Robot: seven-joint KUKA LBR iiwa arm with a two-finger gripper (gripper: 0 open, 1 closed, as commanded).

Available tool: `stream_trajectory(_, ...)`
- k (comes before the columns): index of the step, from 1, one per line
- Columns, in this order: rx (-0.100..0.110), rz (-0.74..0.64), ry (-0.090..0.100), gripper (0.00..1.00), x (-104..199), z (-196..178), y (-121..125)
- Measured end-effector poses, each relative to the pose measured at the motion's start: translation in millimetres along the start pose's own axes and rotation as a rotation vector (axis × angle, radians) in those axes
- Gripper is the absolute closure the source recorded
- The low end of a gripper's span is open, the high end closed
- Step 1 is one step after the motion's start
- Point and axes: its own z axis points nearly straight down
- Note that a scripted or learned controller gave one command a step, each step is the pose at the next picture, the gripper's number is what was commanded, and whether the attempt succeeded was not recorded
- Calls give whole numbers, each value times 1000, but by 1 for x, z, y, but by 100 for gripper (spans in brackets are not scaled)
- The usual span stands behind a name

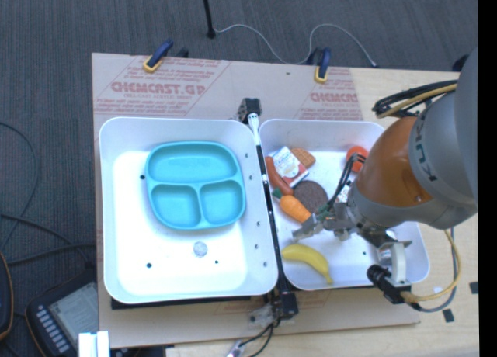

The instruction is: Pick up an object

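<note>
Grey carpet surrounds the bench (194, 88), whose brown board carries red lettering and is held along its far edge by two clamps, one blue and yellow (158, 55), one yellow (321, 66). Take the right bin (311, 126) as your landmark; everything below is placed against it.

Just beside its left wall, and touching it along a shared black seam, you have the left bin (116, 192), which holds a turquoise divided plate (194, 185) and a small pale disc (200, 249) nearer the front.

Inside the right bin you see the loose things. A small snack packet (288, 162) lies toward the far left of it, with a brown cracker (302, 157) under its far side. A dark brown round patty (311, 194) sits near the middle. A toy carrot (294, 207) lies just left of the patty, touching it, and a red sausage-like piece (275, 177) runs along the left wall. A banana (307, 260) rests near the front wall. A red-orange item (356, 152) peeks out at the far right, partly hidden by the arm.

The arm, grey with an orange band (388, 173), covers the right half of the bin. Your gripper (316, 223) hangs low between carrot and banana, its fingers (304, 231) spread slightly apart with nothing between them; you cannot tell whether the tips touch the bin floor.
</note>
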Motion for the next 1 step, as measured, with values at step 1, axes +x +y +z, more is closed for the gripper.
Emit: stream_trajectory(1,4,1,-1,0,1,11,-2)
